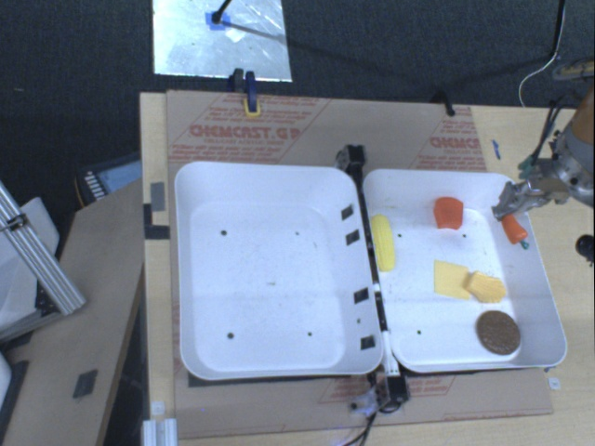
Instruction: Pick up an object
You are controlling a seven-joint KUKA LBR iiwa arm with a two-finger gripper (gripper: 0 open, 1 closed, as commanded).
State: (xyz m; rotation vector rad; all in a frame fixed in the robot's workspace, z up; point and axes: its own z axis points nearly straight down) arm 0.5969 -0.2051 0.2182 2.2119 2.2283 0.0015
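Currently my gripper (514, 214) sits over the right bin's (554, 328) far right edge, fingers pinching a small orange carrot (516, 230). Corn cob (382, 242), orange cup (448, 212), cheese pieces (468, 283), brown disc (498, 332) lie inside.

The arm (578, 156) was a grey, rounded metal body, with a sliver of orange banding at its one o'clock edge. Toward nine o'clock it narrowed into a pale grey gripper (509, 207) of angular metal parts, with small teal marks on its housing. A thin pale cable looped at twelve o'clock, beside a dark cable that ran up
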